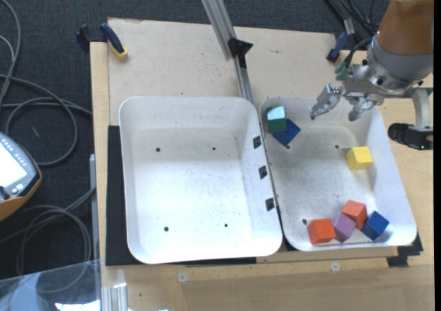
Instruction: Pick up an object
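Pick not yet made: gripper (pixel 339 104) hangs with its two fingers spread wide and nothing between them, over the far rim of the right bin (pixel 394 185).

Nearest candidate is the yellow cube (pixel 359 158), below the gripper and slightly right, alone on bare floor with open room on all sides; judged the easiest descent. To the gripper's left, the teal block (pixel 276 116) and blue block (pixel 286 131) sit tight against the wall shared with the left bin (pixel 138 137), so finger room there looks poor. Farthest below, orange cube (pixel 321 231), purple cube (pixel 344 225), red-orange cube (pixel 354 211) and blue cube (pixel 376 225) crowd together near the front rim. Everything remains: descend, close, lift.
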Robot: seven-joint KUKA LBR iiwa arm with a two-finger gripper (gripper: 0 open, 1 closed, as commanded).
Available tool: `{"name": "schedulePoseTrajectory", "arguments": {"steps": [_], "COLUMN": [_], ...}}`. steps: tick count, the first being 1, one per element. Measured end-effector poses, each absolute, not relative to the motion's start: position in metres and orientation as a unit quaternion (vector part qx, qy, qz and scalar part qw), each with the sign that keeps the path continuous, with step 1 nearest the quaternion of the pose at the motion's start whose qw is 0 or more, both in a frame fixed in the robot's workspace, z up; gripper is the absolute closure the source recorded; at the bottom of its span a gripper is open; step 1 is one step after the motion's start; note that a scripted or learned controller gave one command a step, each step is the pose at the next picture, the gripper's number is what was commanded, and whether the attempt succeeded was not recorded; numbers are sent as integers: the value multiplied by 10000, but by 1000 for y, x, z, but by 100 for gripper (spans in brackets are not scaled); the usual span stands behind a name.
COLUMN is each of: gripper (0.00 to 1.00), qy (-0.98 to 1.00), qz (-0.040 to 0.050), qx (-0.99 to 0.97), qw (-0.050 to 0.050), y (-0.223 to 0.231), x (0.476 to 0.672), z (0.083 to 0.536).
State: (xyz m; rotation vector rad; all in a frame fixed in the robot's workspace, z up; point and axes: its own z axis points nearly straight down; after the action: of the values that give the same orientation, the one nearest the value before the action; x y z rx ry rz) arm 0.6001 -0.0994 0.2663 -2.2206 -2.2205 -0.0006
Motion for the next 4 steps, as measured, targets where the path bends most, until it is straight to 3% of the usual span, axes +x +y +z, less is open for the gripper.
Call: {"name": "schedulePoseTrajectory", "arguments": {"steps": [1, 2, 3, 4], "gripper": [100, 0, 0, 0], "qy": [-7074, -7073, -7075, -7055], "qz": [-14, -10, 25, 23], "qx": [-7068, -7069, -7067, -7087], "qw": [-3, 1, 38, 34], "y": [-99, -99, -100, -125], "x": [601, 601, 632, 557], "z": [278, 277, 150, 145]}}
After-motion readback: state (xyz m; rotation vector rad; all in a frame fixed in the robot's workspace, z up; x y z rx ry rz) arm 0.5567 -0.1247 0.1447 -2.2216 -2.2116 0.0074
